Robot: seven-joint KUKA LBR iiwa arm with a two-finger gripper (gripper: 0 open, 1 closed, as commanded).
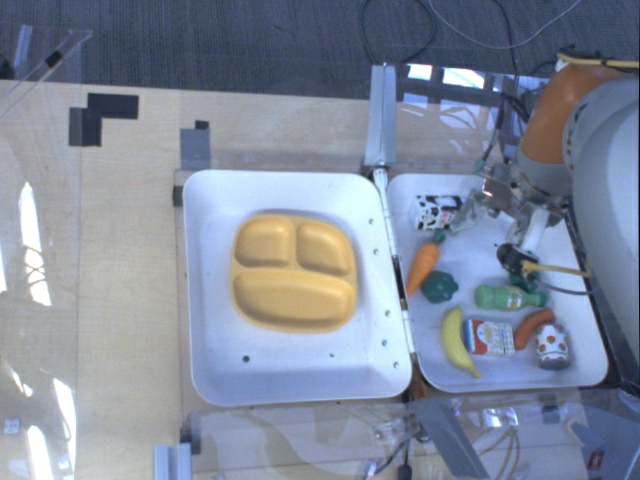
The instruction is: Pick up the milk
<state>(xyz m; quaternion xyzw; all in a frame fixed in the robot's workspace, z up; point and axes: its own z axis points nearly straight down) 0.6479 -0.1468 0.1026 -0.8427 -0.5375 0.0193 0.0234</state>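
Milk carton [437, 211] lies with long axis left-right, just beside end effector [478, 203], whose opening I cannot tell.

One camera looks down from above the counter [110, 268] at a slant, far enough off to take in both white bins whole. The left bin [205, 298] sits near the middle of the frame, the right bin [590, 363] toward the right edge. Dark floor [220, 18] fills the top. The arm [600, 138] enters from the right.
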